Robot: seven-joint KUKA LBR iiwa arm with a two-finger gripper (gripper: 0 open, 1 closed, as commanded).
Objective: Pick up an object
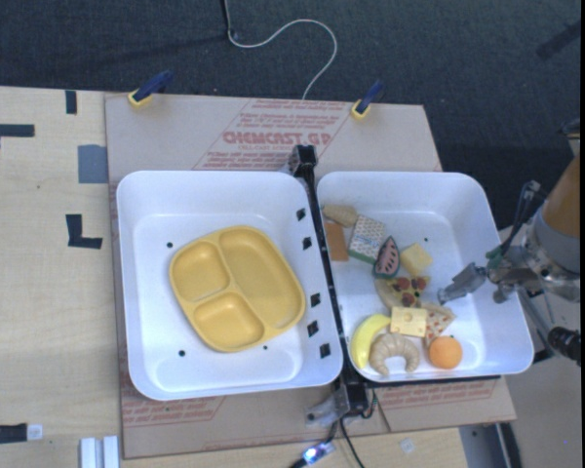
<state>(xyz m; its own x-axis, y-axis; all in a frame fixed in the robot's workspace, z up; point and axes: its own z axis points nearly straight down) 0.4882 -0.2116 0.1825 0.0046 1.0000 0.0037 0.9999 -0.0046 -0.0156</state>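
A pale wooden bench [39, 291] carries black tape marks, and on it lies a brown cardboard sheet [263, 135] with red lettering, held at its far edge by two blue-and-yellow clamps [148, 88]. Beyond the bench is dark carpet crossed by a thin white cable [292, 32].

Two shallow white plastic bins sit side by side on the cardboard. Taking the right bin [458, 198] as the landmark, the left bin [136, 261] touches its left wall and holds a yellow three-compartment plastic tray [236, 287], lying flat.

Inside the right bin, toy food crowds the left and near parts. A tan block [338, 214] lies by the far left wall, with an orange-brown piece [336, 243] just nearer. A pale patterned box [366, 235] sits beside them, touching a watermelon slice [388, 257]. A pale yellow cube [416, 256] is just right of the slice. Nearer lie a small multicoloured cluster [407, 287], a yellow holed cheese block [408, 321], a yellow banana [366, 336], a beige croissant [394, 351] and an orange round fruit [445, 352] in the near corner.

The grey arm reaches over the bin's right wall. Its two-finger gripper [462, 285] hangs above bare white floor in the bin's right half, pointing left toward the food, close to the cluster and cheese. Nothing is seen between the fingers; whether they are spread or pressed together cannot be told.
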